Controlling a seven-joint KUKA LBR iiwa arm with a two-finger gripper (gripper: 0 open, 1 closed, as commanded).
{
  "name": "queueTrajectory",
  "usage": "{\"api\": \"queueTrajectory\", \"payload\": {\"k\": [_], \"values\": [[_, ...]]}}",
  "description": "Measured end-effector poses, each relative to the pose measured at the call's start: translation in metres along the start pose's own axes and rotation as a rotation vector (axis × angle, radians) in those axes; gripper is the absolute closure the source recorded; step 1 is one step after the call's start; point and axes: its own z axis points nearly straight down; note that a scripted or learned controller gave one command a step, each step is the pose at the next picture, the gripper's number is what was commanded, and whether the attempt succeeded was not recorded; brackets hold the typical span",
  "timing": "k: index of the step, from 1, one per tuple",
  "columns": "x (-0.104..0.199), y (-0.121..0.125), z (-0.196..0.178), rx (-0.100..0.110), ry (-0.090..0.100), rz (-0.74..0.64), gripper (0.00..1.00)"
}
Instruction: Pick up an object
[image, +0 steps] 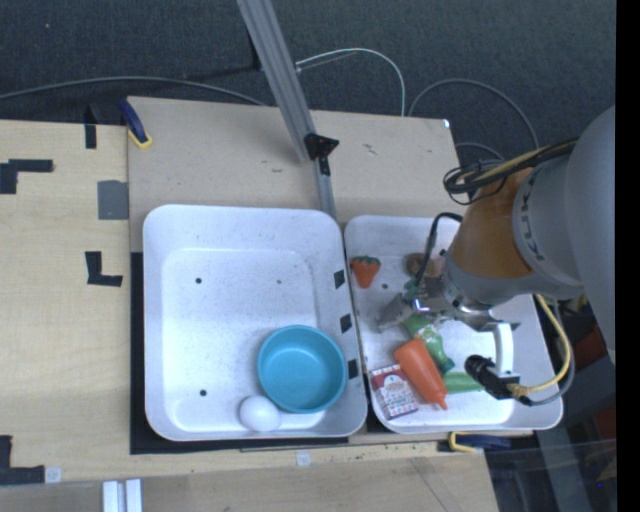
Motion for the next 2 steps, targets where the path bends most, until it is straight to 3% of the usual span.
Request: {"api": "queueTrajectory", "payload": {"k": [1,2], "values": [[0.002,-0.001,-0.010,0.006,0.004,-0.003,1.00],[-0.003,-0.006,-0.054,0.000,0.003,0.000,1.00]]}}
